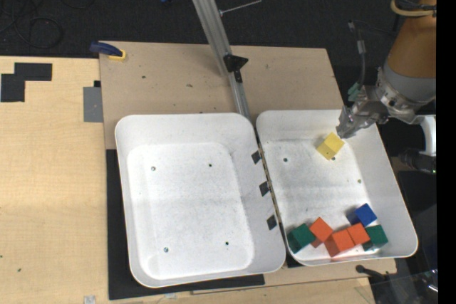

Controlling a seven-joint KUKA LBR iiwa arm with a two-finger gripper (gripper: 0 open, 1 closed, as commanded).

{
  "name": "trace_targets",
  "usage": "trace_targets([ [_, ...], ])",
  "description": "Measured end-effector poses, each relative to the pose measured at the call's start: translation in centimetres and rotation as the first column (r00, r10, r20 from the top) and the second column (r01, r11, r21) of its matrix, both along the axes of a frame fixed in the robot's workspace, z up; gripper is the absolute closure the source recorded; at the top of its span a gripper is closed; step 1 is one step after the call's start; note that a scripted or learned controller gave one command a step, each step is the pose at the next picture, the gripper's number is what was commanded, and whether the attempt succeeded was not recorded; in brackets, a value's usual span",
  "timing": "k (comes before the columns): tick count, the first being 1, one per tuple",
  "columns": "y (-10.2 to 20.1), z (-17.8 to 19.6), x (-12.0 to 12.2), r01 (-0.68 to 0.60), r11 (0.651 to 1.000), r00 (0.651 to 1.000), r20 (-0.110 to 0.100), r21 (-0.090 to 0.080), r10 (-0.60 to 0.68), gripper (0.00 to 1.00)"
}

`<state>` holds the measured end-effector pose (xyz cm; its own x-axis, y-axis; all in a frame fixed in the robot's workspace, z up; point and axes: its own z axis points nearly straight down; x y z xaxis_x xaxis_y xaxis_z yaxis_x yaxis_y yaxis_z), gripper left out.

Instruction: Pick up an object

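A small yellow block [330, 147] is in the upper part of the right bin [388, 174], tilted on a corner. My gripper [347, 127] is just above and to the right of it, its tip right at the block's upper corner. I cannot tell whether the block is held or merely touched. A cluster of blocks lies in the bin's near corner: a green one [301, 236], orange ones [320, 228] [340, 241], a blue one [364, 214] and another green one [376, 236].
The left bin [135, 153] sits beside the right one, with black clips [264, 188] along the shared edge. A slanted aluminium rail [210, 18] rises behind the bins. A blue and yellow tool [108, 50] lies at the bench's far left corner.
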<state>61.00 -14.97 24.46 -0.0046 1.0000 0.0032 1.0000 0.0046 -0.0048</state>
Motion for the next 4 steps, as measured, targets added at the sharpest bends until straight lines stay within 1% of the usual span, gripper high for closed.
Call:
trace_targets([
  [2, 10.5, -2.5, -3.2, 0.001, 1.000, 1.000, -0.002, 0.000, -0.001, 1.00],
  [4, 18.6, -3.0, -6.3, 0.001, 1.000, 1.000, -0.002, -0.001, -0.001, 1.00],
])
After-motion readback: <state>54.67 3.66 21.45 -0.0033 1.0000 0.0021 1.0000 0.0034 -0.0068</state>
